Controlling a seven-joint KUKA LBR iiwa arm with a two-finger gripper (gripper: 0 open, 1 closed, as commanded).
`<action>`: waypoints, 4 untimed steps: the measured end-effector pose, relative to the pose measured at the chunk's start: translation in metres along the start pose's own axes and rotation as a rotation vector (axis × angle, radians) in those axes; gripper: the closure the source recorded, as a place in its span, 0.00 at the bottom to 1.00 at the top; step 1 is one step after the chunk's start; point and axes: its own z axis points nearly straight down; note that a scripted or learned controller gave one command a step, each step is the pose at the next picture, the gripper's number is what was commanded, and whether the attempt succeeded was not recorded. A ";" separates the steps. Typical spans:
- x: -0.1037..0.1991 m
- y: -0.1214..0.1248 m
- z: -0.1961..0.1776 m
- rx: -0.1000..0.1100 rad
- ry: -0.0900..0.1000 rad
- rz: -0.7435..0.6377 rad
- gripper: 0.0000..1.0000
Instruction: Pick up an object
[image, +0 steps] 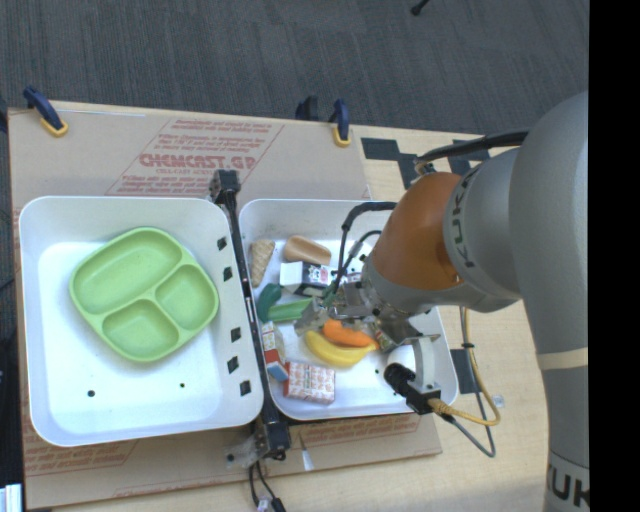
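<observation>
The hand (345, 305) hung low in the right bin (420, 395), just above the orange carrot (345, 334) and yellow banana (335, 350). It was perhaps touching the carrot; its grip was hidden.

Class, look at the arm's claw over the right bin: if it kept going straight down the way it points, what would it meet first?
Most likely the orange carrot-like toy lying on the yellow banana, directly under the claw. Depth is hard to judge from this slanted view, so the green item beside them cannot be ruled out.
</observation>
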 end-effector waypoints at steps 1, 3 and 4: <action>-0.001 0.001 -0.011 -0.001 -0.004 -0.005 1.00; -0.064 0.057 -0.136 0.002 0.000 0.001 0.00; -0.101 -0.008 -0.081 0.004 0.000 0.002 0.00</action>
